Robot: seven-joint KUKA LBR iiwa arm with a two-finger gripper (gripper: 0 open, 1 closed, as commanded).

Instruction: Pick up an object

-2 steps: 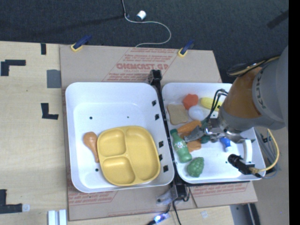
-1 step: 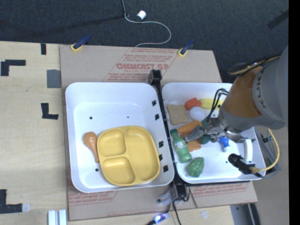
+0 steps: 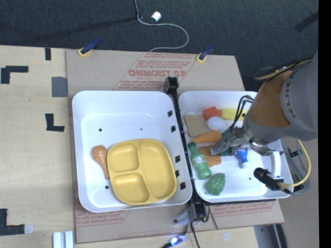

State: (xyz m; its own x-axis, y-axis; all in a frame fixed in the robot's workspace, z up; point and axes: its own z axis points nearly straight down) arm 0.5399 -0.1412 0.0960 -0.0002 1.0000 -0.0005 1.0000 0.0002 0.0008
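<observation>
You see the pincer (image 3: 223, 145) low in the right bin (image 3: 243, 187) | over the carrot (image 3: 208, 137) | its grip: cannot tell | plate (image 3: 140, 170) in left bin (image 3: 103, 112).

Grey arm (image 3: 289, 107) low, wrist bent leftward

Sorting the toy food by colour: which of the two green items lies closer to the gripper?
The green bottle, beside the bin divider; the bumpy green piece lies farther from the gripper.

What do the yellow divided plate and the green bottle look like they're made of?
The yellow divided plate looks like moulded plastic: uniform colour, soft sheen, rounded compartment ridges. The green bottle seems plastic too, probably a toy with a pale label; blur leaves that uncertain.
</observation>
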